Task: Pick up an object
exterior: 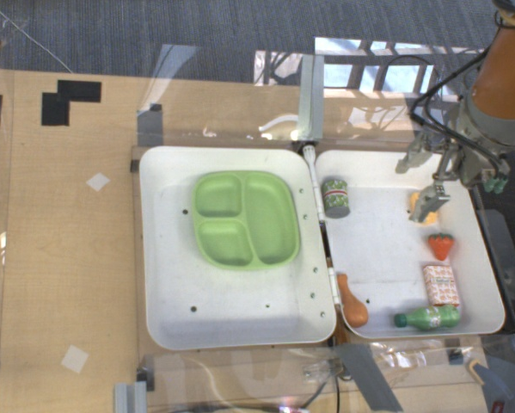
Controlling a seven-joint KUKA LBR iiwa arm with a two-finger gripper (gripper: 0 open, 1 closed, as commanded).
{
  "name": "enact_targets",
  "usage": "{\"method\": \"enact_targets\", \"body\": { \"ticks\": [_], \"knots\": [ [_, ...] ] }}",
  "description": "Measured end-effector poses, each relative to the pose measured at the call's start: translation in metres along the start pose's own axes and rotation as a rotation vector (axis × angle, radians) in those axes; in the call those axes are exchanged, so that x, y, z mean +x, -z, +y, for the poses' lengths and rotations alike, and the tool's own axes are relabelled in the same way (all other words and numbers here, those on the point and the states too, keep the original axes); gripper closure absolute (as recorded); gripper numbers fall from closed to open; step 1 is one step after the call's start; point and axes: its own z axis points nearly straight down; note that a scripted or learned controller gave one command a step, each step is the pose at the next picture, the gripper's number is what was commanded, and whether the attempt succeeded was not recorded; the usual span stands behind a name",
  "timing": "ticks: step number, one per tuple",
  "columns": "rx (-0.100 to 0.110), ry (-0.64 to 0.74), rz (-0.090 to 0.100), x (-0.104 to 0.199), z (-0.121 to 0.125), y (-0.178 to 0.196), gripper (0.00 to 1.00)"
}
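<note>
My gripper [426,179] hangs over the back of the right bin [386,256], its two grey fingers spread apart with nothing between them. A small yellow-orange object [422,207] lies just under the nearer fingertip, partly covered by it. Further along the bin's right side lie a red strawberry [441,245], a small red-and-white box [440,284] and a green bottle [427,318] on its side. A green-labelled can [334,196] stands against the bin's left wall. An orange drumstick-shaped item [351,302] rests at the front left corner.
The left bin [167,308] holds a light green divided plate [244,218]. A raised divider [319,222] separates the two bins. The arm's orange band [508,67] and cables stand above the right bin's back right corner.
</note>
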Motion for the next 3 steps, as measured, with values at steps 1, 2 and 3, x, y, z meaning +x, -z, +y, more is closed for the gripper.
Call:
{"method": "enact_targets", "body": {
  "ticks": [1, 2, 3],
  "knots": [
    [-0.004, 0.012, 0.014, -0.054, 0.041, -0.152, 0.00],
    [0.004, 0.015, -0.017, -0.063, 0.038, -0.129, 1.00],
    [0.000, -0.236, -0.007, -0.045, 0.009, -0.034, 1.00]
  ]
}}
